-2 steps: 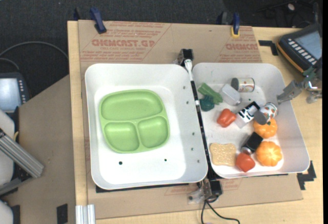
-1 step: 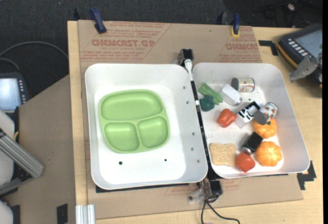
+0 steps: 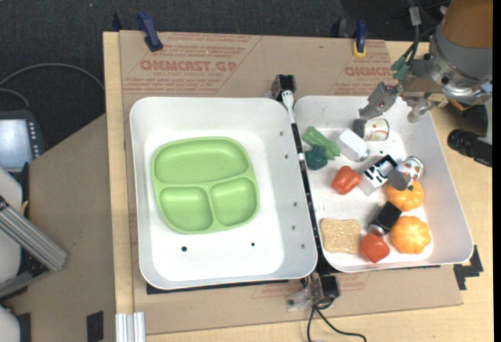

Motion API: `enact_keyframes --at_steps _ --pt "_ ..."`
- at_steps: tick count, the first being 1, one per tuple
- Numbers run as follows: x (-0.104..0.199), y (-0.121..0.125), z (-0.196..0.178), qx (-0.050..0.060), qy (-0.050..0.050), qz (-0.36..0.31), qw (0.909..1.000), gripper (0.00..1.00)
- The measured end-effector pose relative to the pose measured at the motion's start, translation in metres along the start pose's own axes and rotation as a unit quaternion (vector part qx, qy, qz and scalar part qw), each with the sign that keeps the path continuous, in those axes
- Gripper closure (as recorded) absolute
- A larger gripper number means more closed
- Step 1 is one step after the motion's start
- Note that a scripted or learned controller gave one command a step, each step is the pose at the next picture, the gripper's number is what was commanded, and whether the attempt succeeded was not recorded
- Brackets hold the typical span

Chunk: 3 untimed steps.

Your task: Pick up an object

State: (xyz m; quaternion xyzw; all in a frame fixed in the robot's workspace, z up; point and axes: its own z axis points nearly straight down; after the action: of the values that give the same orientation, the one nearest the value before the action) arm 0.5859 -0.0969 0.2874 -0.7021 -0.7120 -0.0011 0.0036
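The arm comes in over the far right corner of the right bin point(image 3: 454, 199), and its gripper point(image 3: 395, 102) hangs above the far end of that bin. The two fingers stand visibly apart, one point(image 3: 376, 102) reaching toward the bin's middle and the other point(image 3: 419, 106) nearer the right rim, with nothing between them.

Just below the gripper, near the far rim, lies a small white ball with an orange mark point(image 3: 377, 130). Beside it toward the divider sits a white block point(image 3: 352, 146), touching a green leafy toy point(image 3: 318, 146) that lies close to the bin's left rim. Toward the middle are a red pepper point(image 3: 345, 180) and a black-and-white piece point(image 3: 378, 170), tightly grouped. A small round grey and white toy point(image 3: 410, 170) rests against an orange fruit point(image 3: 405, 196). At the near end, a slice of toast point(image 3: 339, 235) lies by the near left corner, a red tomato point(image 3: 374, 247) touches it, a black cube point(image 3: 386, 216) sits just behind, and an orange pumpkin point(image 3: 411, 234) lies close to the near right rim. The objects crowd together; bare floor shows mainly along the far left corner and the right wall.

The left bin point(image 3: 149, 176) holds a green divided tray point(image 3: 205, 184) near its centre, with open white floor all around it.
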Motion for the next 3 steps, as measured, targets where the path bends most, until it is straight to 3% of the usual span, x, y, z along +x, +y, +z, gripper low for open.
enact_keyframes --at_steps 1,2,3 --pt "-0.071 -0.048 -0.025 -0.001 -0.004 0.01 0.9999 0.0" --pt "-0.005 -0.089 0.032 0.003 -0.001 0.005 1.0 0.0" --pt "-0.079 -0.076 -0.024 -0.006 -0.006 0.01 0.9999 0.0"
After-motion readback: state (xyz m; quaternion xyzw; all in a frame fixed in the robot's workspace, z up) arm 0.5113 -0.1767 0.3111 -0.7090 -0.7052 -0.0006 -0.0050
